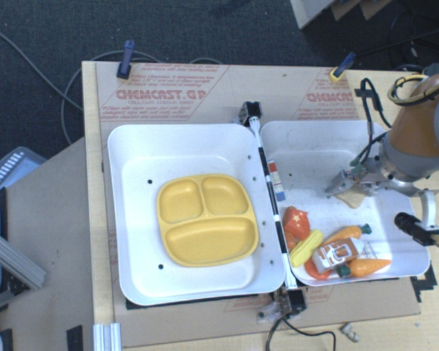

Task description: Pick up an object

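Note:
My gripper (347,186) is low over the middle of the right bin (314,141), reaching in from the right under the arm's orange band (417,126). A small tan object (355,197) lies right under or at the gripper's tip; whether it is held is unclear. Toy foods lie at the bin's front: a red pepper (296,221), a yellow corn cob (306,247), an orange carrot (344,234), a small red and white box (335,254) and a second carrot (367,267).
The left bin (132,196) holds a yellow divided plate (206,219). A black rail (267,189) runs along the divide between the bins. Clamps sit on the board's far edge, blue (124,58) and yellow-blue (342,66). Cables hang by the arm at right.

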`<state>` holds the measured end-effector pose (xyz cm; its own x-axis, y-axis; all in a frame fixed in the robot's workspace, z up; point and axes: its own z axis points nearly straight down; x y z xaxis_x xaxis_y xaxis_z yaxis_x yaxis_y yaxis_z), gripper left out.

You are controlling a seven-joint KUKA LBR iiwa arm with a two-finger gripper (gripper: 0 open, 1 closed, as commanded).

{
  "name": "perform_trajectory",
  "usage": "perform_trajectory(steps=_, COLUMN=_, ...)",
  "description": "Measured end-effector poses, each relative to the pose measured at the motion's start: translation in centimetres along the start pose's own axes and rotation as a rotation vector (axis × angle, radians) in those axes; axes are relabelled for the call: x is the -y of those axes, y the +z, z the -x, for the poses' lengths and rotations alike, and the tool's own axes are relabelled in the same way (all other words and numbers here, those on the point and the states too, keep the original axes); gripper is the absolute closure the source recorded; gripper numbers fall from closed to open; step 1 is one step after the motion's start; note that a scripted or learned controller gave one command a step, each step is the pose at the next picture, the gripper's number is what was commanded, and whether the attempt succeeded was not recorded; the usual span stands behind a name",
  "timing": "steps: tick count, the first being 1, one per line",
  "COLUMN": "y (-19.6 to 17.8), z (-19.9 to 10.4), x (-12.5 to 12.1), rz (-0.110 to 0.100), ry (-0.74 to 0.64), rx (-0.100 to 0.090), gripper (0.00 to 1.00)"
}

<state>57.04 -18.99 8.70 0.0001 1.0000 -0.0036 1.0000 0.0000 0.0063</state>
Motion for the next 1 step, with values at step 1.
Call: perform_trajectory(steps=1, y=-1.15, z=0.08, x=-0.14, rz=0.005, ry=0.000, rx=0.002, gripper=1.00)
